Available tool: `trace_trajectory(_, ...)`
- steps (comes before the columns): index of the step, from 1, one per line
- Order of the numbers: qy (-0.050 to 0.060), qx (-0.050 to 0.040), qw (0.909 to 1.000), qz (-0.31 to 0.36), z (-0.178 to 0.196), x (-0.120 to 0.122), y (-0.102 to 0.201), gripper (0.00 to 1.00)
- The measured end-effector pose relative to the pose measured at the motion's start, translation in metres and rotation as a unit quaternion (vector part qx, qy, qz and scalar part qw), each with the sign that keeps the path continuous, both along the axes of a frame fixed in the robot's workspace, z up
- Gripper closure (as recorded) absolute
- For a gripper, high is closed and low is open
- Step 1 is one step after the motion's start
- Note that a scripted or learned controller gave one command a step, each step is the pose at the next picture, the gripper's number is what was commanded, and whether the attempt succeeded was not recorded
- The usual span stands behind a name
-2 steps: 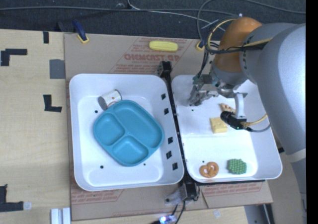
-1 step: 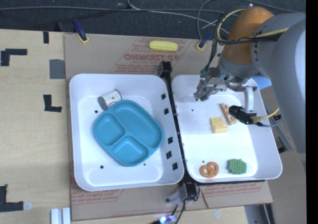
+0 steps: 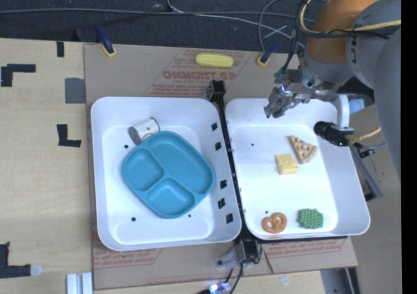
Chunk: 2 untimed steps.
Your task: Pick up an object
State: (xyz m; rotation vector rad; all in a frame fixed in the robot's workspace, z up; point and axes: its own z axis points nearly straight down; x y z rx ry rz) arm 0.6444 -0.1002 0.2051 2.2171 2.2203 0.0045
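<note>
Bench, right bin (image 3: pixel 345 221) | gripper (image 3: pixel 279 105) above far edge | grip state unclear

arm (image 3: pixel 365 25) running off the right edge | cup (image 3: pixel 143 131) lying partly tucked behind the blue tray (image 3: pixel 168 174) | desk (image 3: pixel 39 156) being cut off left

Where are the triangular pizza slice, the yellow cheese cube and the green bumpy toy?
triangular pizza slice (image 3: pixel 302 148), camera view, centre of its topping.
yellow cheese cube (image 3: pixel 286 164), camera view, middle of its top face.
green bumpy toy (image 3: pixel 311 218), camera view, middle of its surface.
</note>
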Motion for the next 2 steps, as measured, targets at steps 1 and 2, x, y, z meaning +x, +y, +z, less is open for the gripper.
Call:
trace_trajectory(1,0.0,-0.0002,1.0,0.0,0.059,0.01,0.001,1.0)
trace_trajectory(2,0.003,0.0009,1.0,0.002,0.046,0.001,0.059,1.0)
